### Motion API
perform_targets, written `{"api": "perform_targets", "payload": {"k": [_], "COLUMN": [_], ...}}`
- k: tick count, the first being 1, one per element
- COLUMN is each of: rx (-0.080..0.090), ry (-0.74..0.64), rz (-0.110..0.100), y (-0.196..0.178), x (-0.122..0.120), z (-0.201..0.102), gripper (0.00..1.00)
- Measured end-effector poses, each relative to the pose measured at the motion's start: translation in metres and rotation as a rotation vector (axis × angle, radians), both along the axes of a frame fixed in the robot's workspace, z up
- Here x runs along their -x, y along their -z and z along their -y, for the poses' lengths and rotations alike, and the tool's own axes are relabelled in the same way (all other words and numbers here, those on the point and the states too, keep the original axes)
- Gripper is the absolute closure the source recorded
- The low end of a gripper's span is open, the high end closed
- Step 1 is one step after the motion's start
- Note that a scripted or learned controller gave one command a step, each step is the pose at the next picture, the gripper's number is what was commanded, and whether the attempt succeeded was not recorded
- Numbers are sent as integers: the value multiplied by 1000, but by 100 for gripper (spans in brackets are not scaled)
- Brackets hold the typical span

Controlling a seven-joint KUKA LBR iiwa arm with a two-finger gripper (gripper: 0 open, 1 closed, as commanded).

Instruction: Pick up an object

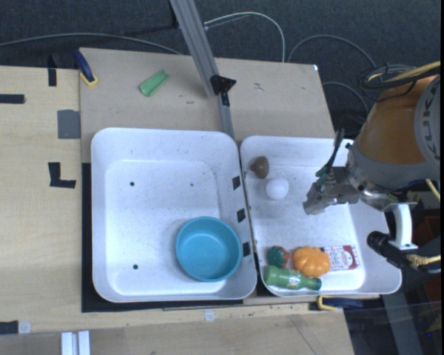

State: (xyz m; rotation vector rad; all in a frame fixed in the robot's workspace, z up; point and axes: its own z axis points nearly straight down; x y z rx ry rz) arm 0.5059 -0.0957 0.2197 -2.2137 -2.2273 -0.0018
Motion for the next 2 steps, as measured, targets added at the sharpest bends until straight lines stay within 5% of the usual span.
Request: {"api": "perform_targets", "payload": {"k": [2], "rx": [0], "ry": [-2], "rz": [-1], "y": [-8], "x": [-1], "z": [-117], "gripper": [100]}}
